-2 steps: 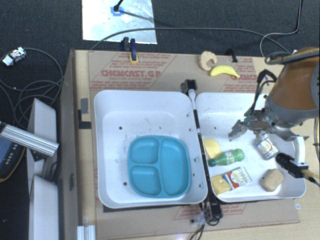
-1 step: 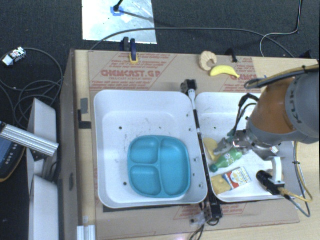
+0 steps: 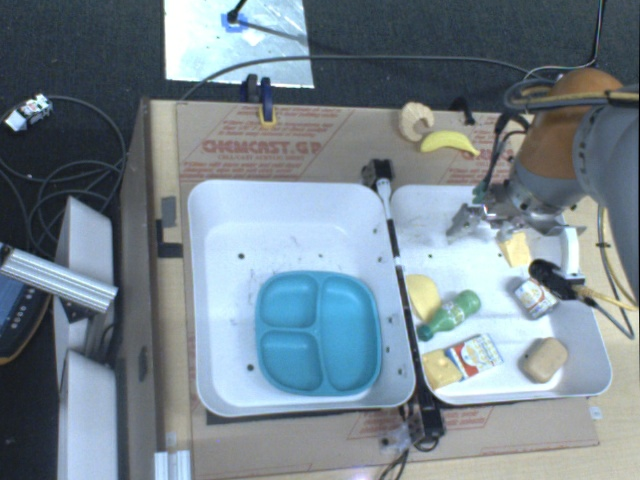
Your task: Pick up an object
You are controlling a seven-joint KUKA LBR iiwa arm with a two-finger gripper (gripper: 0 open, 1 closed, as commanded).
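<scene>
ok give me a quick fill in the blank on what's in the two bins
1. The blue divided tray lies in the ______ bin.
2. The green bottle lies in the ______ bin, beside a yellow lemon.
3. The banana lies outside both bins, on the ______.
4. The gripper is over the ______ bin.

Missing words: left; right; bench; right

Glossy smooth plastic bins [image 3: 300, 203], blue plastic tray [image 3: 318, 330] lower centre, matt cardboard-lined desk [image 3: 320, 143], shiny metal sheet [image 3: 237, 25] upper left.
</scene>
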